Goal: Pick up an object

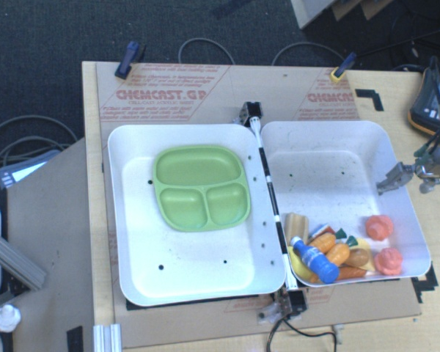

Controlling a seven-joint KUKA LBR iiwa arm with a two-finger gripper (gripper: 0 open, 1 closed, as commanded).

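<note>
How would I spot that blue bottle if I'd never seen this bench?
Find the right-hand white bin and look at the toy pile in its near corner. The blue bottle lies on its side at the pile's left edge, the only blue item among orange and pink ones.

Dark carpet floor (73, 20), loose cables (22, 141), wooden bench (227, 86)

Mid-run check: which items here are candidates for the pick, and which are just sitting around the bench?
For the pick:
blue bottle
two pink pieces
orange and yellow toy pile
right bin holding them
gripper, at that bin's right wall

Just lying about:
green divided plate in the left bin
blue clamp
yellow clamp
cables
</note>
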